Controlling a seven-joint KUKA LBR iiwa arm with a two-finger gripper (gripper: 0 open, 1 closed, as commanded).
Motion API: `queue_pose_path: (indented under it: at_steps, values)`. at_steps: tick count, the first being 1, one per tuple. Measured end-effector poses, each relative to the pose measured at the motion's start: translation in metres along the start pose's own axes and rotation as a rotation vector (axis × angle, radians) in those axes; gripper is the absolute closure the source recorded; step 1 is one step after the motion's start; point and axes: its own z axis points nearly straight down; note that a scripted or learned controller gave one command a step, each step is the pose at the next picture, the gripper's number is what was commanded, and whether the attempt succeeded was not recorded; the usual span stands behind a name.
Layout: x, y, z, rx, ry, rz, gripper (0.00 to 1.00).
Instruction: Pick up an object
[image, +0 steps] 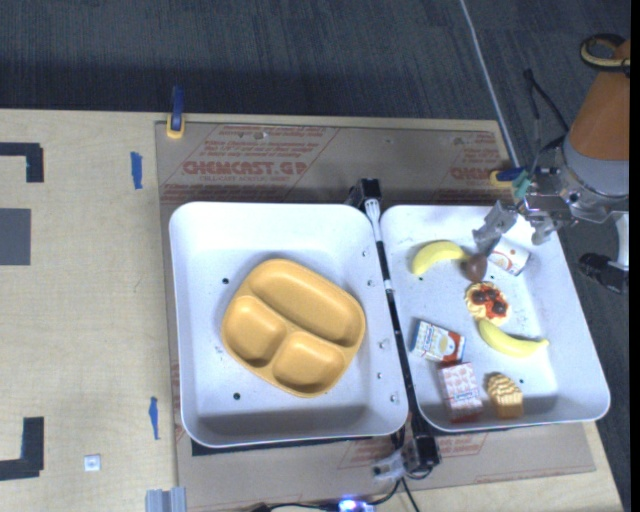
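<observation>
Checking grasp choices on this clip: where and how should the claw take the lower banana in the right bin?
Grip the lower banana at its thick middle, coming straight down from above with the fingers across its narrow width. It lies flat and curved on the right bin floor, its right end free. The red and yellow item sits close to its left end, so mid-body probably gives more room.

One fixed camera looks down at a slant on the bench. Both bins sit mid-frame, fairly near. The arm enters at two o'clock.
</observation>
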Motion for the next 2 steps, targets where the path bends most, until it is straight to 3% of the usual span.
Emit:
queue_pose_path:
  at_steps: [1, 2]
  values:
    - [-0.014, -0.087, 0.127, -0.002, 0.0, 0.001, 0.0]
    - [-0.015, -0.085, 0.116, -0.009, -0.003, 0.002, 1.0]
